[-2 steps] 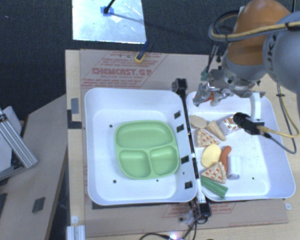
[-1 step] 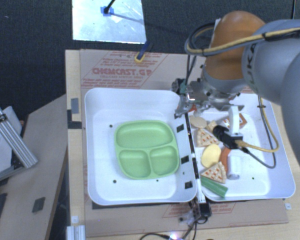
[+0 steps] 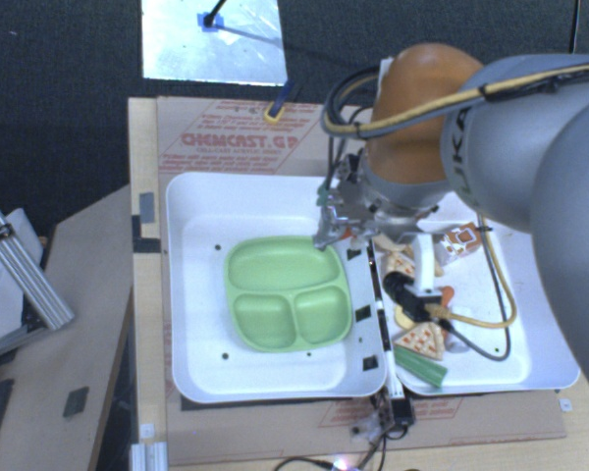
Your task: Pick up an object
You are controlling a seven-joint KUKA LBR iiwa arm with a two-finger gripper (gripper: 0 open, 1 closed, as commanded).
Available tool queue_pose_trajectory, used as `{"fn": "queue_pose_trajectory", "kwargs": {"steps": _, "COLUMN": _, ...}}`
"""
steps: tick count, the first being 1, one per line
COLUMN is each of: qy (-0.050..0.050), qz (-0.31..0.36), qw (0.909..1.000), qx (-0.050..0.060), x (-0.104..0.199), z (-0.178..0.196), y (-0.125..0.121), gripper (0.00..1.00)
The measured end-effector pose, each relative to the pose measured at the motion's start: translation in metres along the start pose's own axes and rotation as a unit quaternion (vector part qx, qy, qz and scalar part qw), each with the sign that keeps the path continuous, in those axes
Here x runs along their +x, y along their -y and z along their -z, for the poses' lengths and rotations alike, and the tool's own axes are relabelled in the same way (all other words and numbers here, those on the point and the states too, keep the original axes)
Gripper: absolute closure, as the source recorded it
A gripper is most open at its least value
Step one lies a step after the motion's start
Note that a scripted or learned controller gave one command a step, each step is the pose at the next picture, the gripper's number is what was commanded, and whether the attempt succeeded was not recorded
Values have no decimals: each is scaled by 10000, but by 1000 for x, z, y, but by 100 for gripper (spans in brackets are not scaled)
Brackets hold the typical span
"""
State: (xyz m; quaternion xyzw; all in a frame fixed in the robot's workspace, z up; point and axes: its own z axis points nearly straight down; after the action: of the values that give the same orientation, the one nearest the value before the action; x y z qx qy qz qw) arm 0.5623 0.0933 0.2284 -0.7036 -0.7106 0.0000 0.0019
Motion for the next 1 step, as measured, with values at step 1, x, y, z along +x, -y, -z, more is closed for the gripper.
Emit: {"fn": "queue_pose_trajectory", "kwargs": {"steps": 1, "qy": 6, "qz": -14, "qw": 10000, "qx": -6, "x": 11, "z": 2, "y": 8, "gripper": 100}}
